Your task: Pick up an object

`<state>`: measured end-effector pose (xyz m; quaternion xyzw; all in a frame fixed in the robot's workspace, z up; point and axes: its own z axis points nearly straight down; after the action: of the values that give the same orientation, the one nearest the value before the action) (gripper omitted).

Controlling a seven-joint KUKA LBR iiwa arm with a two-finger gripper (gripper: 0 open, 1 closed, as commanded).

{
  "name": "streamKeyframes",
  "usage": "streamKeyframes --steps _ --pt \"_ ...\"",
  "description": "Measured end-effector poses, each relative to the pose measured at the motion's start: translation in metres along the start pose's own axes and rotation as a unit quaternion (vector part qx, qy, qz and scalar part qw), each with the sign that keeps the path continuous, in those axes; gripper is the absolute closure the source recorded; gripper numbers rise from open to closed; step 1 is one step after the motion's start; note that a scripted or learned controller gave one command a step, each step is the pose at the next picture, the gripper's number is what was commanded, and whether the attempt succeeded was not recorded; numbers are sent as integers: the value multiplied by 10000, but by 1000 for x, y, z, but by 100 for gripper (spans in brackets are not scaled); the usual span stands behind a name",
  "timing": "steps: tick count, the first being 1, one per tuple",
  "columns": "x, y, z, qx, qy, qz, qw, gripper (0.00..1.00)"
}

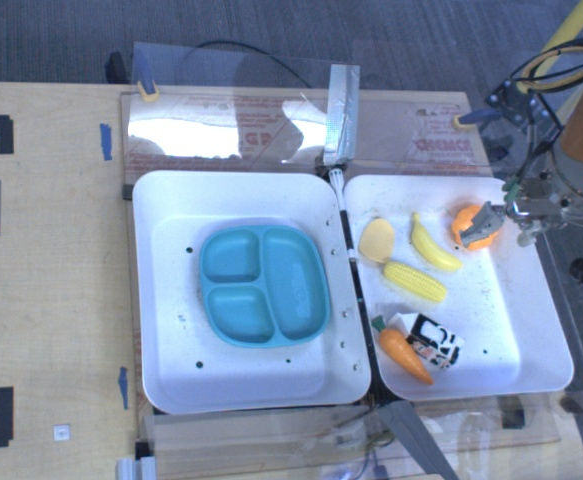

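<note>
From the camera view we read no clear writing; faint red print on the cardboard [271, 128] behind the bins is illegible. The tool [486, 223] sits at the right bin's [531, 358] upper right, touching an orange toy [466, 226]; we cannot tell its grip. A banana [434, 245], corn cob [414, 281] and carrot [403, 353] lie nearby, leftward.

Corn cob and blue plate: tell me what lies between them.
In the camera view, between the corn cob and the blue plate run the two bins' adjoining walls; the pale yellow chip-shaped piece sits just above that line.
</note>
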<state>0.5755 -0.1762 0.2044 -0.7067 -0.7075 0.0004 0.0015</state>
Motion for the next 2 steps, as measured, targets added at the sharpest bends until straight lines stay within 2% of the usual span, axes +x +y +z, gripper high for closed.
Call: streamKeyframes --steps 1,2 --pt "81 10 117 -50 -13 -30 10000 0" --pt "63 0 118 -22 1 459 9989 0"
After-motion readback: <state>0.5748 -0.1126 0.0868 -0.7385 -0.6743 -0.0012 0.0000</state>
